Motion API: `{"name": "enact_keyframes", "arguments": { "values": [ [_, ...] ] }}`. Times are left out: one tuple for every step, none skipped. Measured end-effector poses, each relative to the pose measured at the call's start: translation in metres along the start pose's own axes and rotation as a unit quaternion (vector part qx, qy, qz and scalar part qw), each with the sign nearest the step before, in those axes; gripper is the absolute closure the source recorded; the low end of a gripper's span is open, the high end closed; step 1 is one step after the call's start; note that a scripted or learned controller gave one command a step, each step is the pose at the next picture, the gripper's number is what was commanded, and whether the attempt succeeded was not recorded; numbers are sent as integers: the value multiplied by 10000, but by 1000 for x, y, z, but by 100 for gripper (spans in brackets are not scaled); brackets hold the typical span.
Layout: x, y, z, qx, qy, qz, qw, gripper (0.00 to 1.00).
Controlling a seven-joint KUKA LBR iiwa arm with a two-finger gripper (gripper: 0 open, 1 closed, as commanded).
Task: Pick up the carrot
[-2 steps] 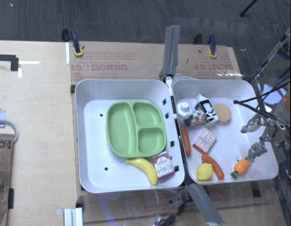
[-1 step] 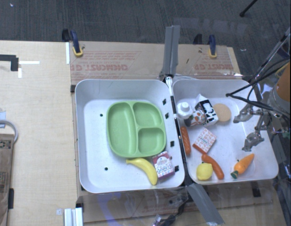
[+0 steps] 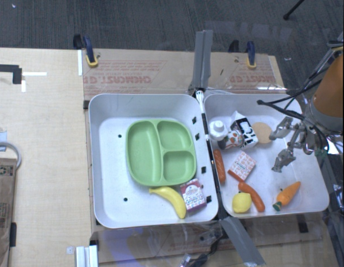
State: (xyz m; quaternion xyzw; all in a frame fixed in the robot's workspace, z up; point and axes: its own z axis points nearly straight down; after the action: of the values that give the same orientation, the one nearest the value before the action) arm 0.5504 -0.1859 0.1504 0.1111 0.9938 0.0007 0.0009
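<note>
The carrot (image 3: pixel 287 195) is orange with a green stub at its lower left end. It lies flat on the floor of the right bin (image 3: pixel 316 204), close to the front right corner. My gripper (image 3: pixel 278 151) hangs over the right part of that bin, a little behind and left of the carrot and apart from it. Its fingers stand open with nothing between them.
The right bin also holds a lemon (image 3: pixel 242 203), a long red-orange vegetable (image 3: pixel 252 196), a sausage (image 3: pixel 219 166), a pink box (image 3: pixel 242 164), a small bottle (image 3: pixel 218 130), a black-and-white carton (image 3: pixel 243 131) and a tan disc (image 3: pixel 262 132). The left bin (image 3: pixel 105 149) holds a green divided plate (image 3: pixel 160 152), a banana (image 3: pixel 172 199) and a packet (image 3: pixel 193 196).
</note>
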Motion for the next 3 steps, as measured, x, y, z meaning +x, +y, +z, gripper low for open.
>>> {"name": "enact_keyframes", "arguments": {
  "values": [
    [-2, 0, -9, -7, -13, 14, 10000, 100],
    [-2, 0, -9, -7, -12, 14, 10000, 0],
    [-20, 5, -20, 1, -9, 173, 9998, 0]
  ]
}}
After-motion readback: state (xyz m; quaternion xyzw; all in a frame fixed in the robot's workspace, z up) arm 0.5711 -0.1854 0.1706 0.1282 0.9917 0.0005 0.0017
